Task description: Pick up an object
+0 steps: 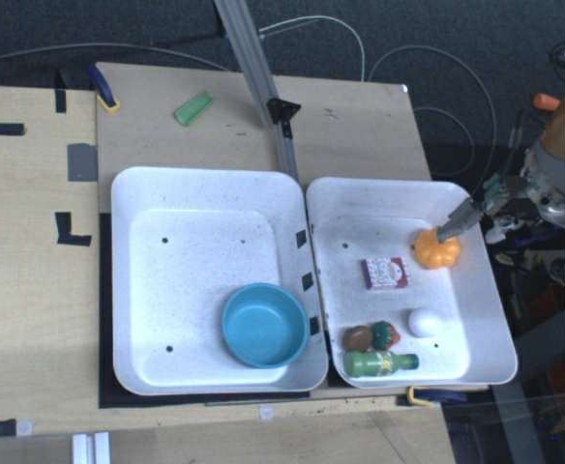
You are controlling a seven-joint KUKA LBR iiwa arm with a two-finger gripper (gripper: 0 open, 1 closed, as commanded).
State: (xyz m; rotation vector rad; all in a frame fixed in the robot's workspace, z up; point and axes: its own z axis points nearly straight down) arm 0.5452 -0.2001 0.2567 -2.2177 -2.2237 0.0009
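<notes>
Bins sit side by side: left bin point(137, 259) holds blue bowl point(264, 324); pincer point(449, 232), grip unclear, touches orange toy point(435, 250).

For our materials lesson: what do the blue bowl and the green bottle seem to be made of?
Blue bowl: probably plastic, with even colour and a smooth, matte look. Green bottle: likely plastic too, with a slight sheen and a yellow band; too small to be sure.

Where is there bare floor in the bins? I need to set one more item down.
Left bin: everything but the front right corner, taken by the blue bowl. Right bin: its back left, behind the red packet. Crowded: its front, with the green bottle, white ball, and the gripper by the orange toy.
</notes>
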